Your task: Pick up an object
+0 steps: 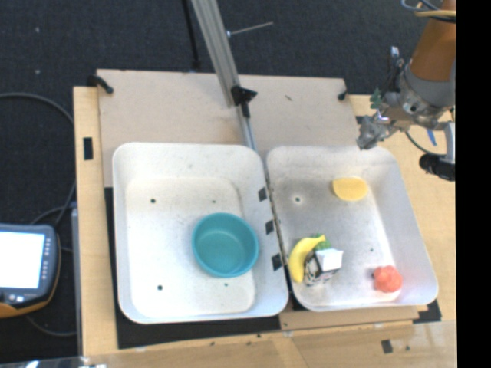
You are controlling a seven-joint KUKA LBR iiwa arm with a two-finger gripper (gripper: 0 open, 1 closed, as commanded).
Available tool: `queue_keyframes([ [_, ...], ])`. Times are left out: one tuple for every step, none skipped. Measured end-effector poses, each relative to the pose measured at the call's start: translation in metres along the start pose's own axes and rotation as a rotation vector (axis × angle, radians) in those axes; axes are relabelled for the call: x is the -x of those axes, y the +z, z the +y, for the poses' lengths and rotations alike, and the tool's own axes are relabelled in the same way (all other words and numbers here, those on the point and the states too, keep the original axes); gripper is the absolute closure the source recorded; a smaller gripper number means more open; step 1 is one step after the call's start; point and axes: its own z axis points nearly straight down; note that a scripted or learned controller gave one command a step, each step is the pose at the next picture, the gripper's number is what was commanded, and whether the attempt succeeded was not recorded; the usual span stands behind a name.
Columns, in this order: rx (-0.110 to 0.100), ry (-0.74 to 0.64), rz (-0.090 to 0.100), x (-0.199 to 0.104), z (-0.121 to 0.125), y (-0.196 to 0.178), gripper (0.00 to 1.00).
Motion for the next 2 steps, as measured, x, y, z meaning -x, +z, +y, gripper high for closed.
queue_keyframes([
  [0.0,-0.001,0.0,0.001,0.002,-0.056,1.0],
  [-0.01,0.0,0.001,-0.045,-0.022,-0.04,1.0],
])
